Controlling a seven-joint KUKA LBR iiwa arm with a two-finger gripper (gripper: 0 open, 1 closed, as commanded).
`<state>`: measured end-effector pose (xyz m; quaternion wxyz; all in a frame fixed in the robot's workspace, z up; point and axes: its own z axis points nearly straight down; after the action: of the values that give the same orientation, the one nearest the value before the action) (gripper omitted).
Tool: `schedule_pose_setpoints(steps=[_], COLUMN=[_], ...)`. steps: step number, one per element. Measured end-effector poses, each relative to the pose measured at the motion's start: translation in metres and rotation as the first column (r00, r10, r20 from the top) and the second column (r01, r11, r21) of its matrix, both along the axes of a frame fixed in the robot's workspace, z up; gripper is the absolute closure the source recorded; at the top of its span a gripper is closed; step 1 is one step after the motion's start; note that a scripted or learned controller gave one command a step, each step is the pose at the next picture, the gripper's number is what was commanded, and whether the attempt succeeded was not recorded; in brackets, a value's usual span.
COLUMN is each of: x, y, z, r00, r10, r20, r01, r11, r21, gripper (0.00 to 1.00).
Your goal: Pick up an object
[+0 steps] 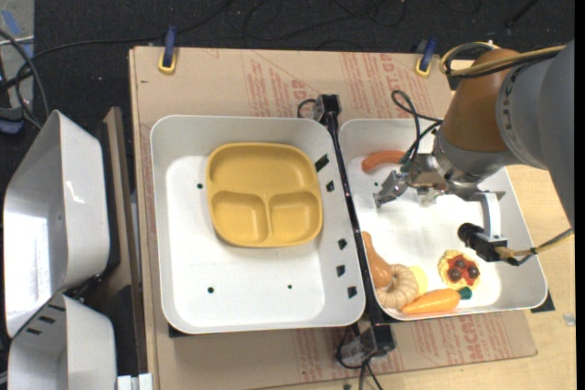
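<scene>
So far nothing is picked up, as far as this view lets me judge. The gripper [391, 190] hangs low over the right bin [523, 213], near that bin's centre and a little toward its ten o'clock side, and I see no object between its fingers; they seem slightly apart, though the metal parts blur together and I would not swear to it. Every candidate lies on the bin floor. An orange sausage-shaped piece [381, 161] sits at about twelve o'clock from the gripper, near but apart from it. At the bin's six o'clock edge a cluster gathers: a tan, ridged toy [396, 285], a carrot [430, 300] and a small pizza-like disc [459, 268]. The left bin [178, 224] carries a yellow divided plate [265, 195]. What remains is the whole job: choosing one piece, descending, closing on it and lifting.
</scene>
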<state>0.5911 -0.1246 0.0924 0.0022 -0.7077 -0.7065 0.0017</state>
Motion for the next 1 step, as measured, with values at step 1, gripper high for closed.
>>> schedule_pose_setpoints(steps=[1], x=[0.0019], y=[-0.0002], z=[0.014], r00=[1.0], r10=[-0.001], r20=[0.007], r01=[0.001], r11=[1.0], r21=[-0.001], gripper=[1.0])
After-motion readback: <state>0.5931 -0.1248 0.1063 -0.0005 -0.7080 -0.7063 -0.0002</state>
